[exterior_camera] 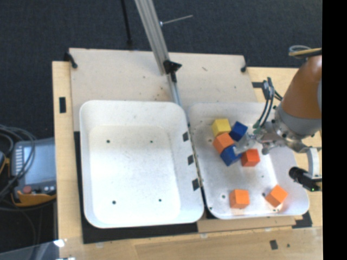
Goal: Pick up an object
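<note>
Claw (250, 143): down in the right bin (287, 167), right of centre; open or closed, I cannot tell.
Blocks: yellow block (220, 126), two blue blocks (238, 130) and an orange block (222, 142) bunched just left of it; red block (250, 158) just below.
Advice: go for the red block (least crowded), straddle it squarely, lift straight up.
Spares: two orange blocks (239, 198) sit apart, lower right.

No legible text or markings anywhere

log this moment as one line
gripper: low in right bin | beside: red cube, blue cube | grasp: unconfirmed
</note>
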Controlling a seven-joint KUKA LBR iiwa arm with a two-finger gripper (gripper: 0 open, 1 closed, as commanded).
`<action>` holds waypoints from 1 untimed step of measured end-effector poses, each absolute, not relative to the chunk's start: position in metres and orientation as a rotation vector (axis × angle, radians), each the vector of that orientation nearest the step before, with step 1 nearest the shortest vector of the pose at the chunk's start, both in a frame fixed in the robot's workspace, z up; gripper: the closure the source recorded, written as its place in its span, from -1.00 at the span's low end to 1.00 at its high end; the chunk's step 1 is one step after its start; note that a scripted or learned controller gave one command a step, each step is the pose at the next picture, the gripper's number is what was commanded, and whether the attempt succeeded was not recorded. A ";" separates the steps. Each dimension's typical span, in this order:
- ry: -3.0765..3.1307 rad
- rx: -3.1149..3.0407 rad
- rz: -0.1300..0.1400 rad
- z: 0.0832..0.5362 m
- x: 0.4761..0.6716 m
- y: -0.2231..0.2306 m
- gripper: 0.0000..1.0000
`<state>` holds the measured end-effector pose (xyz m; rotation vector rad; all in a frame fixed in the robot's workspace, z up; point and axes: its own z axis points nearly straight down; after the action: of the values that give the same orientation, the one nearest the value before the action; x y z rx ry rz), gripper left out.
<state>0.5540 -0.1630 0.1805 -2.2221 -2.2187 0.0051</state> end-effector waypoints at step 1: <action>-2.229 -2.235 0.000 0.126 0.555 -0.162 -1.00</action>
<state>0.5545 -0.1622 0.1256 -2.2355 -2.2290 -0.0001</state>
